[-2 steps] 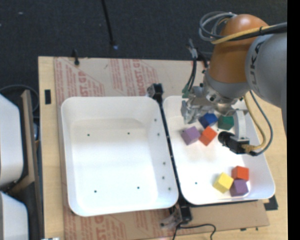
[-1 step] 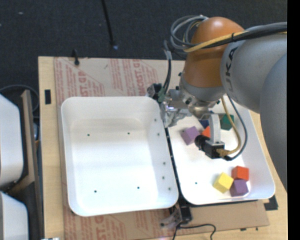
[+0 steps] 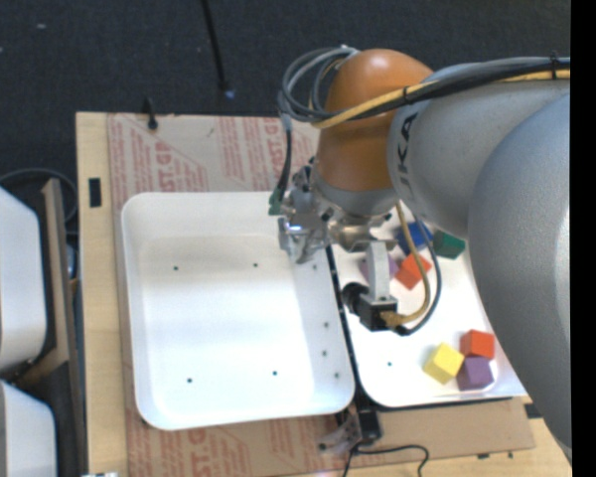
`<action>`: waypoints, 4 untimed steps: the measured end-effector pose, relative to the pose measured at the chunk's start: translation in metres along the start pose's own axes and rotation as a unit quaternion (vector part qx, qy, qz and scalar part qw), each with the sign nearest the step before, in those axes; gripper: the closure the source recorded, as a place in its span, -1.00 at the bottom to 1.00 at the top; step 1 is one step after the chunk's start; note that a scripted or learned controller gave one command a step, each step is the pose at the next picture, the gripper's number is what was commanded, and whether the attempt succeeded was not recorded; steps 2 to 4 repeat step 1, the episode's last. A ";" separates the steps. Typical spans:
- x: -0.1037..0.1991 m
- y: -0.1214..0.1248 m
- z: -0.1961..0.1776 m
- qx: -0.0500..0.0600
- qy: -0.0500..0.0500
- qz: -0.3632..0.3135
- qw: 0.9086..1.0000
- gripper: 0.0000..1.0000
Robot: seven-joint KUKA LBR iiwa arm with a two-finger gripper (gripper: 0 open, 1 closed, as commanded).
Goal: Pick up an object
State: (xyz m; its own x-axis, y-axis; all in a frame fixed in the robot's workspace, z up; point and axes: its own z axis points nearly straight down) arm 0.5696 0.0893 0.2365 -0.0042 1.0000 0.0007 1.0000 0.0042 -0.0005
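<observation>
My gripper hangs under the orange wrist band, above the right wall of the left bin, near that bin's far right corner. The right bin holds small blocks. An orange block, a blue piece and a green piece lie close under the wrist, partly hidden by it. At the bin's near right, a yellow cube, a purple cube and an orange cube sit together. Nothing shows between my gripper's tips.
The grey arm covers most of the right bin's far and right side. Both bins rest on a cardboard sheet on the bench. A white container stands off the bench at the left edge.
</observation>
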 end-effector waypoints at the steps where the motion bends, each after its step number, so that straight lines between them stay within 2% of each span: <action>1: -0.003 0.001 -0.001 -0.001 0.000 0.002 1.000 -1.00; 4: -0.003 0.001 -0.001 -0.001 0.000 0.002 1.000 -1.00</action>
